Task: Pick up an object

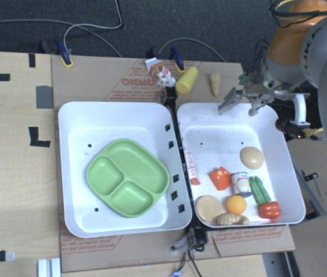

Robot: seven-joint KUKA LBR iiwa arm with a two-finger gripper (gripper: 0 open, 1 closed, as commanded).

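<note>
The arm (302, 33) enters at 2 o'clock, grey with an orange band, its wrist above the far rim of the right bin (279, 128). The left bin (71, 126) holds a green divided plate (127, 176), lying flat toward its 6 o'clock side. The right bin carries its load in its near half: a beige egg-like ball (251, 157) at 3 o'clock, a red piece (220, 178) near the middle, a small can (242, 183) just beside it, a green pod (259, 190) touching a red tomato (269, 210) at 5 o'clock, an orange (236, 204), a tan disc (209, 208) and a peanut-like piece (233, 219) at 6 o'clock. The gripper (241, 105) hangs at the bin's 12 o'clock edge, fingers spread apart with nothing between them, well apart from the objects. Outside, beyond the bins at 12 o'clock, lie a yellow bottle (186, 79), a wrapper (160, 73) and a tan stick (214, 83).
</note>
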